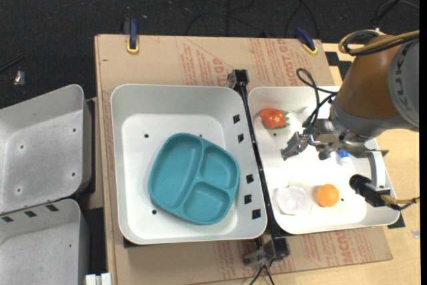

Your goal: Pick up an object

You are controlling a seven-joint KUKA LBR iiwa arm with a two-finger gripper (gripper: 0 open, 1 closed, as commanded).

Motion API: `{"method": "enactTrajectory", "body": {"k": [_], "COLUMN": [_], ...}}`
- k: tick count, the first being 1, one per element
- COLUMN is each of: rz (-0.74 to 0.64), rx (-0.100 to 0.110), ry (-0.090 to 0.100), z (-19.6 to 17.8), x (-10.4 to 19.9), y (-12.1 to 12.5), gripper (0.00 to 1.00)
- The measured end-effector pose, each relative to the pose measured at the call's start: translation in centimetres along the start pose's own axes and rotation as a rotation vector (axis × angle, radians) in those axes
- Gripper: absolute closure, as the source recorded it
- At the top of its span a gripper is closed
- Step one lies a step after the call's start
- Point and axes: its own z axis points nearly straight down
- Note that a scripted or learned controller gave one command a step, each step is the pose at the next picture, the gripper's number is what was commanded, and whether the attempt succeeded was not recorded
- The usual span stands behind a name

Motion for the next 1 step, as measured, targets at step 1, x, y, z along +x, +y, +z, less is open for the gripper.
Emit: {"method": "enactTrajectory", "body": {"k": [1], "rz": [0.000], "rx": [0.000], "ry": [0.000], "z": [5.09], "x": [-0.16], "y": [0.89], "gripper": [0.00]}}
